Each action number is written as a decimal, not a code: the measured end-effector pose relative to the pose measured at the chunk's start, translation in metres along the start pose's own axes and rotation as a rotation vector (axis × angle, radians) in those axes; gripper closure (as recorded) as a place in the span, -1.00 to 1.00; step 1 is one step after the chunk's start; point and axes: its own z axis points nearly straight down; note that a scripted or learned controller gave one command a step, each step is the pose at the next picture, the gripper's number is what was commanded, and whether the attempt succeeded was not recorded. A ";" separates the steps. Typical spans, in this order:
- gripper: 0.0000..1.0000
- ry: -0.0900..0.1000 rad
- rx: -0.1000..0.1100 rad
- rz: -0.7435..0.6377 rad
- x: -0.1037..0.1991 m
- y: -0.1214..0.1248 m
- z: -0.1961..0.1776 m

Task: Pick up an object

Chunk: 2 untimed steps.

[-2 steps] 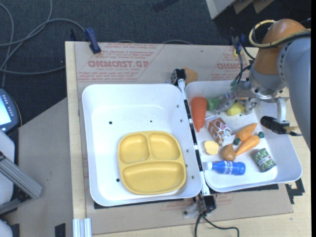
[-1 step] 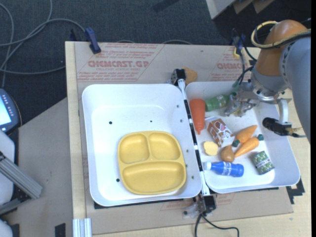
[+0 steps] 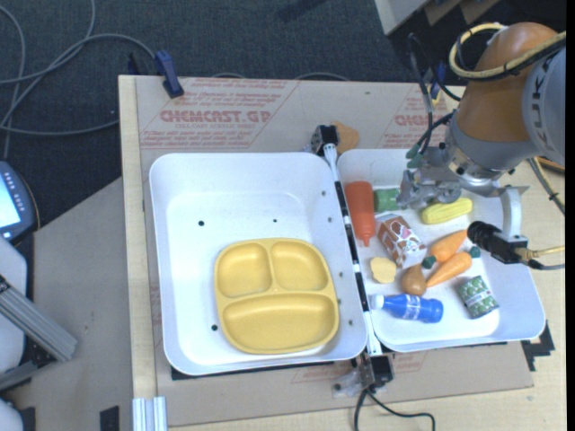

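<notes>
Camera view from above: two white bins side by side on a bench. Left bin held a yellow divided plate. Right bin crowded with toy food: red bottle along the left wall, small carton with a red-and-white printed face, print too small to read, corn cob, two carrots, green can, blue bottle lying on its side, pale chip, brown piece. Black clips at the seam between the bins. Red print on the board beneath, upside down, seemingly "CHEMCAST GP". Blue clamp at the board's far left corner. Gripper hung low over the far end of the right bin, just beside the corn cob, with the carton close in front; finger state could not be told, nothing seen held between them.
</notes>
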 end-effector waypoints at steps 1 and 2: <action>-1.00 -0.003 0.002 0.006 -0.005 0.002 0.005; -1.00 -0.002 0.010 0.009 -0.016 -0.037 0.111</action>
